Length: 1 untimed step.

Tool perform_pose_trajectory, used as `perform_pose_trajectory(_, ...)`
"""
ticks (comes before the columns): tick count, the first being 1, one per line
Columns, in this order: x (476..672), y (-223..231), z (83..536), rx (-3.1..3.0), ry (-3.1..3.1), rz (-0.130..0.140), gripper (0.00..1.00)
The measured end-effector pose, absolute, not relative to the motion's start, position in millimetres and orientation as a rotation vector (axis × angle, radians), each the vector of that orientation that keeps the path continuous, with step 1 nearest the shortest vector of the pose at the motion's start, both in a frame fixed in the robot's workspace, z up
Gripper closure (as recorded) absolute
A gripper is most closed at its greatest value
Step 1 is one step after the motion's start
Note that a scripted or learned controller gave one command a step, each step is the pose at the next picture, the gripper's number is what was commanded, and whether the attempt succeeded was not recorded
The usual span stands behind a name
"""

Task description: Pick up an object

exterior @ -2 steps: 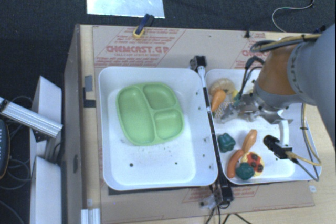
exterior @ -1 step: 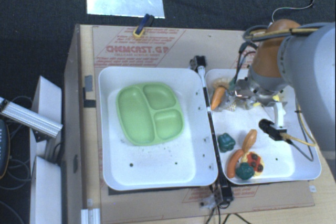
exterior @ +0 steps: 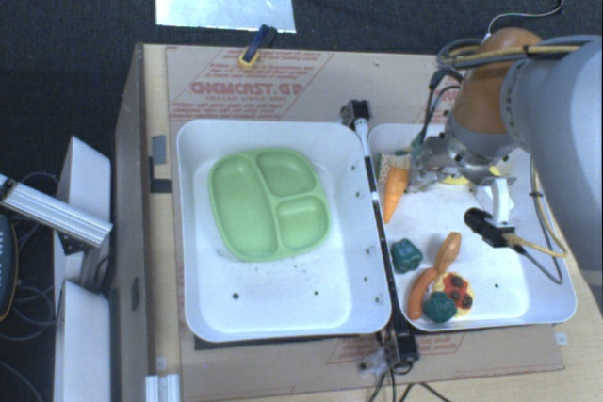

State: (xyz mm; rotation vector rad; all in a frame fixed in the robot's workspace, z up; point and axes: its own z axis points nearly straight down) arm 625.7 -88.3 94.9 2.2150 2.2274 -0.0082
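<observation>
a grey robot arm (exterior: 537, 99) with an orange band reaches from the right over the right white bin (exterior: 546, 297) on the worktop. its hand (exterior: 429, 160) sits low at the bin's back left, just beside an orange carrot toy (exterior: 396, 186); its grip state cannot be told. a teal toy (exterior: 406, 253) and a toy cluster (exterior: 441, 290) lie nearer the front. the left bin (exterior: 203, 297) holds a green divided tray (exterior: 268, 202).
</observation>
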Motion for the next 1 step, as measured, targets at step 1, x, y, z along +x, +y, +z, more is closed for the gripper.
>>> perform_pose_trajectory(1,625.6,-92.7,95.5,2.212,2.220,-0.014,0.00)
